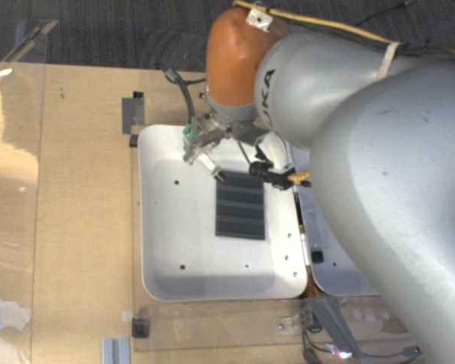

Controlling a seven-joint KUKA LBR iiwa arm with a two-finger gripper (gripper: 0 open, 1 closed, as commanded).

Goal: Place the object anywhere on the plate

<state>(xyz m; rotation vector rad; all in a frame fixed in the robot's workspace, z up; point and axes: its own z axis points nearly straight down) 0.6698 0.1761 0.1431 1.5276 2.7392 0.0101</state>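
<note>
1. A dark grey carpeted floor point(98, 14) is stretching behind the gripper.
2. A light wooden bench point(76, 203) is spreading left of it.
3. A clear panel point(15, 127) is catching glare at far left.

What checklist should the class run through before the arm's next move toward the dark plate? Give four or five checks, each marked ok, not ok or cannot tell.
1. Dark ribbed plate lies flat in the left bin: ok.
2. Plate's top is free for a placement: ok.
3. Pincer is above the left bin, near its far edge: ok.
4. Pincer is over the plate: not ok; it sits beyond the plate's far left corner.
5. Object is in the pincer: cannot tell.
</note>
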